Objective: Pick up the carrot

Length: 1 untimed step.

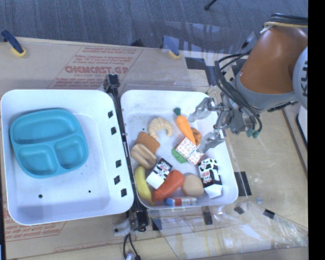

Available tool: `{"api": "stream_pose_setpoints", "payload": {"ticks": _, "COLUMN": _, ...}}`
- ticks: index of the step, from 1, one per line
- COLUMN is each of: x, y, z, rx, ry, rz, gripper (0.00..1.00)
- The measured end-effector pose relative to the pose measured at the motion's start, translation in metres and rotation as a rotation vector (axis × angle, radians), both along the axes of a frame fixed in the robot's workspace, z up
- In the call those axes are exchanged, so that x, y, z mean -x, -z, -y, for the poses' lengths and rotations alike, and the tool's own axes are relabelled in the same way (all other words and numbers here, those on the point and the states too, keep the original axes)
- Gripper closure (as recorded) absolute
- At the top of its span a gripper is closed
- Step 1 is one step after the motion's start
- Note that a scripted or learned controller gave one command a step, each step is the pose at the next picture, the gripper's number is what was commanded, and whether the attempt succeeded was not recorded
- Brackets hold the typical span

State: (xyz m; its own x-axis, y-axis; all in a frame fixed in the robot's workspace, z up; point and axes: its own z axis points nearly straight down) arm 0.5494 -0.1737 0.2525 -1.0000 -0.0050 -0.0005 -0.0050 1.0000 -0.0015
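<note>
Grey arm (271,53) overhead, tool (208,124) spread open, gripping nothing, beside carrot (184,128), cardboard-covered bench (97,64), grey carpet (97,10)

A grey arm with an orange band reaches in from the right, and its two-finger gripper (207,124) hangs open over the right white bin (131,104). Between and just beside its fingers lies the orange carrot with a green top (184,127), among other toy foods. The left white bin (54,202) holds a blue compartment tray (47,141).
</note>
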Motion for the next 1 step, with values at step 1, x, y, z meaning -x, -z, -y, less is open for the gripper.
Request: {"api": "stream_pose_setpoints", "payload": {"ticks": 1, "x": -0.0291, "y": 0.0948, "z": -0.0085, "rx": -0.005, "ry": -0.16, "rz": -0.006, "gripper": 0.0}}
